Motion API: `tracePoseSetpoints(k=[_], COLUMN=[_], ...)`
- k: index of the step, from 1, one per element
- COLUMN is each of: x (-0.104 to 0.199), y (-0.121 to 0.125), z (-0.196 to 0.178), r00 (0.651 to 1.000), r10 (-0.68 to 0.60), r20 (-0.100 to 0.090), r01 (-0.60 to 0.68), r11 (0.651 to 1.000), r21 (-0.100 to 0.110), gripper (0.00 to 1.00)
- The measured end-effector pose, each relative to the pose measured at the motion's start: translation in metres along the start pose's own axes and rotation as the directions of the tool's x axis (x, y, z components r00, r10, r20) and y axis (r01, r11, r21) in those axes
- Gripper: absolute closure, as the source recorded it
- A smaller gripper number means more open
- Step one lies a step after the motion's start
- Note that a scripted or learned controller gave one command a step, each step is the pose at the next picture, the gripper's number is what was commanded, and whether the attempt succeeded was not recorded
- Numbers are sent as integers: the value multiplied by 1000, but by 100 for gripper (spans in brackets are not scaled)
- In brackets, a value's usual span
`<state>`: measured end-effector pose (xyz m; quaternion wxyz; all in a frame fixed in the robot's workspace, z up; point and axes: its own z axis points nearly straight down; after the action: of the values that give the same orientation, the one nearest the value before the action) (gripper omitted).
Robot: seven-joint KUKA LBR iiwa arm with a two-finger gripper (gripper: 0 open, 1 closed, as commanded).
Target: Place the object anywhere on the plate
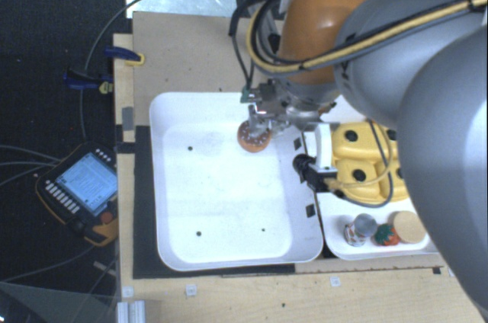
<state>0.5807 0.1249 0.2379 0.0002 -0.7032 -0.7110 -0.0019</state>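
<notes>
Camera view: gripper hung over left bin far edge, brown round object directly below; grip state couldn't be told; no plate identifiable.

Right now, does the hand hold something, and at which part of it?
It cannot be told for sure. The hand sits right over a small round brown object above the left bin, meeting its upper edge, but the contact itself is hidden.
</notes>
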Motion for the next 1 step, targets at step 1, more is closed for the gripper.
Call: tracePoseSetpoints(k=[1], x=[58], y=[6], z=[22], r00=[1000], r10=[1], r20=[1], r01=[-1], r11=[1000], r21=[2], gripper=[100])
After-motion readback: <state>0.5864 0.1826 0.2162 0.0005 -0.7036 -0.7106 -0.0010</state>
